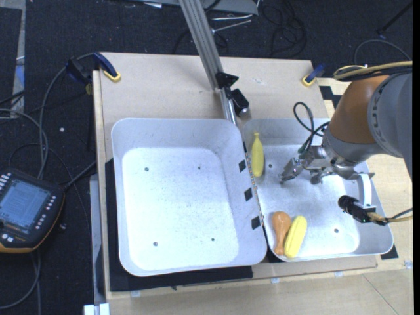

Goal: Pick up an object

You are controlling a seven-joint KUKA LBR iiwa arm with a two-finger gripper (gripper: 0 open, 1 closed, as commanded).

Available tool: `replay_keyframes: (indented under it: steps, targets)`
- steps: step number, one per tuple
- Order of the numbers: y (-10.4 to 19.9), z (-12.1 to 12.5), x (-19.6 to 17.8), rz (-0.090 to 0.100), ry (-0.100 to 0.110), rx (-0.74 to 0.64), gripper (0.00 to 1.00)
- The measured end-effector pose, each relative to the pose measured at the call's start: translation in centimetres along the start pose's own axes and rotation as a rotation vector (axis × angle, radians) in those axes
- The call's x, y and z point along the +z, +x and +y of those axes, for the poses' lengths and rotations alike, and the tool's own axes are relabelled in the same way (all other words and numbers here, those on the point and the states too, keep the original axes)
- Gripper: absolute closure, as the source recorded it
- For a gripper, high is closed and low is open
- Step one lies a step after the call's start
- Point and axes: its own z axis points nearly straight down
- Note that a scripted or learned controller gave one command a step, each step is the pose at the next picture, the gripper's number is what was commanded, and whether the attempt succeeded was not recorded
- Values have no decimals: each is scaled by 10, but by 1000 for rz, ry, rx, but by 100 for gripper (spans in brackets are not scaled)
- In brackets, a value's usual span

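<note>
Here, seen from above at a slant, a pale wooden bench (pixel 170 84) carries two shallow white bins side by side. The left bin (pixel 131 176) takes up the centre of the frame and shows only dark speckles on its floor. The right bin (pixel 341 241) sits at centre right. A grey arm (pixel 387 117) with an orange band (pixel 354 107) enters from the right edge and reaches down over the right bin, ending in a metal gripper (pixel 289 173) that hangs over the bin floor, its two fingers slightly parted with nothing between them. Just left of the gripper, along the bin's left wall, lies a small yellow banana-shaped object (pixel 257 155), apart from the fingers. Near the bin's lower left corner lie a yellow corn-like object (pixel 295 236) and an orange object (pixel 281 227), touching each other. A slanted metal pole (pixel 203 38) runs from the top of the frame down to the bins' shared edge. At the lower left of the frame a handheld control pendant (pixel 23 205) rests on the dark floor; its screen is lit, but its writing is too small to read. No labels or brand marks are legible anywhere.
</note>
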Motion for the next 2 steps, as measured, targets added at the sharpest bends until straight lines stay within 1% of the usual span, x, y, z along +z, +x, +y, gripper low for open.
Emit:
replay_keyframes:
  steps: [1,2]
  targets:
    - [0,1,-13,-1,-5,0,100]
    - [-6,-6,-63,-2,-8,0,100]
